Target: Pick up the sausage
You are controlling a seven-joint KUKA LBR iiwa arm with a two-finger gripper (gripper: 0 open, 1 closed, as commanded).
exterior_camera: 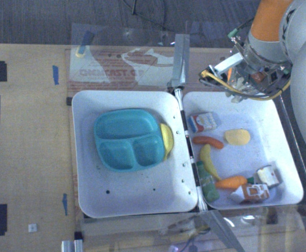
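We look down from one fixed camera above the bench (27, 140), at a slant and from a middling height, so both white bins (84, 193) fit inside our view. The gripper (236, 85) enters at our upper right; the bins lie below and to its left.

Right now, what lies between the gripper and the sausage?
In the camera view, the small red-and-white carton lies between the gripper and the sausage.
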